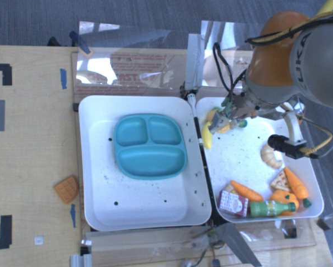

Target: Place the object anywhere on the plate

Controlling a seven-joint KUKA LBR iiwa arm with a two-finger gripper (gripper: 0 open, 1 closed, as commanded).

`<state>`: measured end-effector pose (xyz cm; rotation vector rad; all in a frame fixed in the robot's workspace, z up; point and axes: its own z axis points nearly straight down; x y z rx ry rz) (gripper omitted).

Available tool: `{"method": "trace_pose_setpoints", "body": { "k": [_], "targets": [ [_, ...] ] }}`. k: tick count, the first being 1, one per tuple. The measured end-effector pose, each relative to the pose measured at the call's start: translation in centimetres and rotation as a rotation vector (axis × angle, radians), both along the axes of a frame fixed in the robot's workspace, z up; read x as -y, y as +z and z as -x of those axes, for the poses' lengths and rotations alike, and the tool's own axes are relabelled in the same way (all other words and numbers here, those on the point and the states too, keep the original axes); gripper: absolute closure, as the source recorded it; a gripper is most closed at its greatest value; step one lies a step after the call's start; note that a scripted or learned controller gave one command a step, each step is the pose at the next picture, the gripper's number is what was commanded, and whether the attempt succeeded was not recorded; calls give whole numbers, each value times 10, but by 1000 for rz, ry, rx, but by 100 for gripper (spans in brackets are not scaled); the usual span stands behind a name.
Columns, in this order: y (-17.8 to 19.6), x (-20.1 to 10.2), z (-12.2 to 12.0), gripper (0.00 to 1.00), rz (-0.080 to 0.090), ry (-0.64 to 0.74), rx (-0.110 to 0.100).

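A: Two bins on the bench. The blue plate [150, 146] sits in the left bin [99, 199], all three of its compartments bare. The gripper [228, 114] is low over the right bin [238, 152], near that bin's upper left corner.

B: State of the fingers?

A: Clamped on the banana [210, 128], as far as I can judge; the yellow fruit hangs from the fingertips, its lower end drooping beside the divider between the bins. The contact itself is small and partly masked by cables, so hold that loosely.

B: Step in hand?

A: Pick done or nearly so, transfer not begun. Next move calls for a lift clear of the divider, a traverse left, then release over the plate.

B: Hidden or unclear?

A: The wrist covers the bin's top right corner. The croissant [271, 155], carrots [245, 191], green bottle [272, 208] and carton [233, 202] crowd the lower right, overlapping.
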<state>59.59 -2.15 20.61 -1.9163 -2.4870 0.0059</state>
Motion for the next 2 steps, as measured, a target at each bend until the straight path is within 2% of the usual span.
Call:
{"method": "trace_pose_setpoints", "body": {
  "k": [1,2],
  "targets": [
    [68,-92,-5,100,-3,58,6],
    [66,-90,-4,0,-1,54,2]
  ]
}}
